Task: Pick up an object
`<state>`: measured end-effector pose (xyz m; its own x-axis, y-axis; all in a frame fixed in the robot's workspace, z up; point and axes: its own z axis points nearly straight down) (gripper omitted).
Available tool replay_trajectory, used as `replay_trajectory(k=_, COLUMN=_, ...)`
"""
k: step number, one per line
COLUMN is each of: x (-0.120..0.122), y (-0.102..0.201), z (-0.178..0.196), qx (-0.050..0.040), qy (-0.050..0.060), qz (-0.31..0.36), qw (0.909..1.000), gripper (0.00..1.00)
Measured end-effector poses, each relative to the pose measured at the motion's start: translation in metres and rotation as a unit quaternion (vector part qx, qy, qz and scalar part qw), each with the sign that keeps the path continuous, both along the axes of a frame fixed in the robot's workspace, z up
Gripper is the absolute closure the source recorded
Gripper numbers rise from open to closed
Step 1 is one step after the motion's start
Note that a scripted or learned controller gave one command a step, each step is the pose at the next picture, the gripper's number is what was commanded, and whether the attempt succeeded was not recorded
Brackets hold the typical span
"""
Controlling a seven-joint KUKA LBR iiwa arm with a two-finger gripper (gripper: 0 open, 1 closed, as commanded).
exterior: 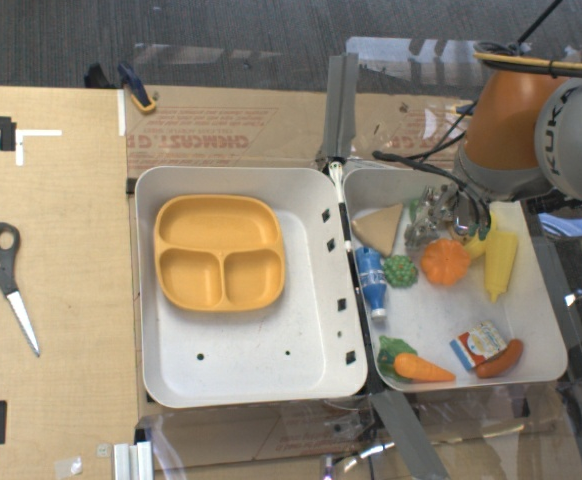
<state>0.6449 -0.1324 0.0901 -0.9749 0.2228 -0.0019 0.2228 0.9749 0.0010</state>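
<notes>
Two white bins (241, 378) sit on a cardboard-covered bench (51, 268); the pincer's (441, 223) state is unclear.

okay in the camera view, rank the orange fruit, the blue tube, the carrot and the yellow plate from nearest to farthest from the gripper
1. Orange fruit, just below the gripper.
2. Blue tube, by the right bin's left wall.
3. Carrot, at that bin's near edge.
4. Yellow plate, in the left bin.

A grey arm (574, 128) with a broad orange band, black cables alongside, ends in a metallic gripper (441, 220)
</notes>
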Motion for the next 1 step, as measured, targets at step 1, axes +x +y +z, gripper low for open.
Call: replay_trajectory(k=1, x=-0.0965, y=-0.0189, z=-0.0007, qx=0.0006, qy=0.002, qz=0.200, qw=0.9798, gripper=1.00)
